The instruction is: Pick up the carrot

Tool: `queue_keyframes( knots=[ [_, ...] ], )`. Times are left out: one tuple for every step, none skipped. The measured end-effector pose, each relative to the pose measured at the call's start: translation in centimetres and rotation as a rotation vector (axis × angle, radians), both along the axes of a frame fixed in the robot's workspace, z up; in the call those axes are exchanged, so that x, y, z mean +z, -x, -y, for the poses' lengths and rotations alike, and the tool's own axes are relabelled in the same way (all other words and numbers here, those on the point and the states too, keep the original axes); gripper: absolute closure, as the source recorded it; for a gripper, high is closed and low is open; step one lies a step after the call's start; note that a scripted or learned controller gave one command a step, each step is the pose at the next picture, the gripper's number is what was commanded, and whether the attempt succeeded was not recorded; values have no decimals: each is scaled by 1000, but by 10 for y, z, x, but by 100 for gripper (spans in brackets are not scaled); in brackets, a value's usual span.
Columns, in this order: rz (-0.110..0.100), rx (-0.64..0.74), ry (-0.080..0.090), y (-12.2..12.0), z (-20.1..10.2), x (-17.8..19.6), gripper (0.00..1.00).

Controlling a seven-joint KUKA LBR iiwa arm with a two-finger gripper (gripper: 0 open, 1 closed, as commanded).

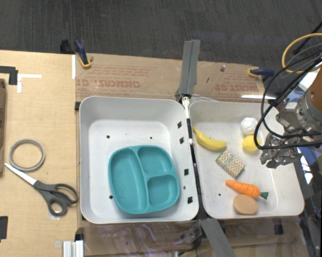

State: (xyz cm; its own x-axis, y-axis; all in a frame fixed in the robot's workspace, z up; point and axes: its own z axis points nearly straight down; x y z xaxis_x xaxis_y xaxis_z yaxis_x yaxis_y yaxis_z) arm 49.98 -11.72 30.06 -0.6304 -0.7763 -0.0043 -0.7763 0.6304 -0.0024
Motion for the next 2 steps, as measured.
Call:
queue_keyframes(
  knots=[
    [1,-508,-1,14,9,101,100],
    [-3,-251,0,12,-32,-22,100]
  ],
)
